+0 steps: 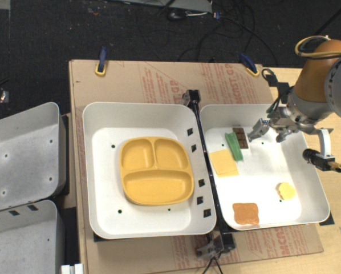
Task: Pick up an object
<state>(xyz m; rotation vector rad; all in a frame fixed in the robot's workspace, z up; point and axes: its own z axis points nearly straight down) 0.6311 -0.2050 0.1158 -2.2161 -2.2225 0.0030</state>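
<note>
In the right bin [307, 170], a green stick [234, 146] leans across a small brown block [241, 137] and the top edge of a pale yellow square [223, 163], with a yellow lump [285, 191] and an orange-brown slab [246, 213] nearer the front. The gripper [271, 129] hangs just right of the green stick, fingers spread with nothing between them, their tips dark and hard to make out. The left bin [96, 170] holds a yellow divided tray [157, 170].
</note>
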